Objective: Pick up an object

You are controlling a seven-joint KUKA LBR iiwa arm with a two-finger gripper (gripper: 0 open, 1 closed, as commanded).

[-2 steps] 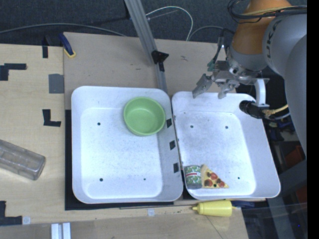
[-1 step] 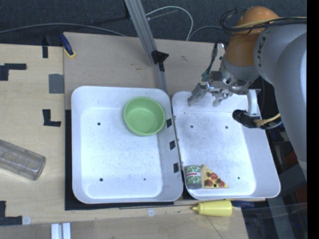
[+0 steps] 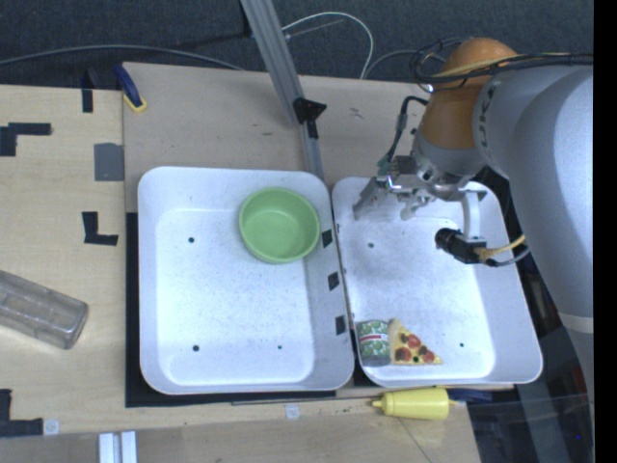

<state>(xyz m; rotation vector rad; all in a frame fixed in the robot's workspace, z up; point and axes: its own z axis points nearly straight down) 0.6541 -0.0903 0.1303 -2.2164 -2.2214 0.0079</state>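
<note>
My gripper [image 3: 388, 204] hangs over the far left part of the right bin [image 3: 501, 287], its two fingers spread open with nothing between them. A green bowl [image 3: 280, 225] sits upright in the far right part of the left bin [image 3: 183, 287], just left of the gripper across the bin walls. In the right bin's near left corner lie a toy pizza slice [image 3: 413, 347] and a small green packet [image 3: 373, 341], touching each other, well below the gripper.
A yellow bottle [image 3: 416, 403] lies on the bench just in front of the right bin. A clear plastic container [image 3: 37, 309] rests on the bench at far left. A grey metal pole [image 3: 280, 56] slants down to the bins' far edge.
</note>
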